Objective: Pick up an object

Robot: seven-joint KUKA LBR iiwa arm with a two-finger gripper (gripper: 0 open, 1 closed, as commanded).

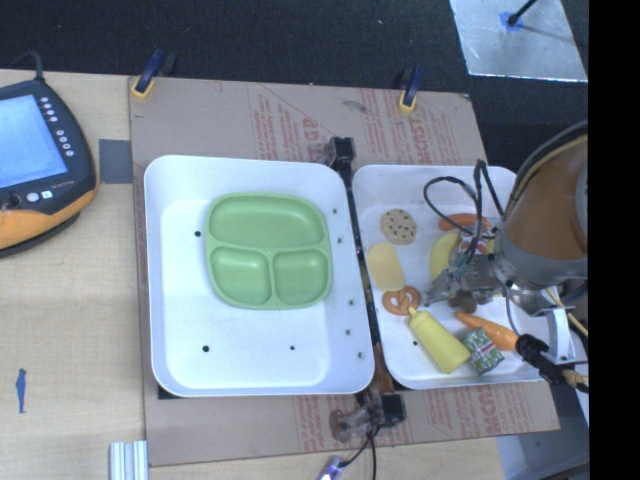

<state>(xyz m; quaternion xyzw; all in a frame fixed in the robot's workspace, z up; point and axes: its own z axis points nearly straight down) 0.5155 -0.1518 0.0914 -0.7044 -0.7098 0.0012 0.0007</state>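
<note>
The right bin (372,193) holds several toy foods. A chocolate-chip cookie (399,226) lies near its back left, with a pale yellow piece (385,265) and a brown pretzel (402,299) below it. A yellow squeeze bottle (438,338) lies slanted near the front. Beside it are an orange carrot (487,330) and a small green can (483,351). A yellow banana-like piece (444,253) and an orange-red item (462,221) lie further back, partly behind cables. My gripper (452,288) hangs low over the bin's middle, just right of the pretzel and above the bottle.
The left bin (165,298) bears a green divided plate (268,250). A teach pendant (35,168) rests on the bench at far left. The grey and orange arm (550,218) covers the right bin's right side, with black cables looping over the back.
</note>
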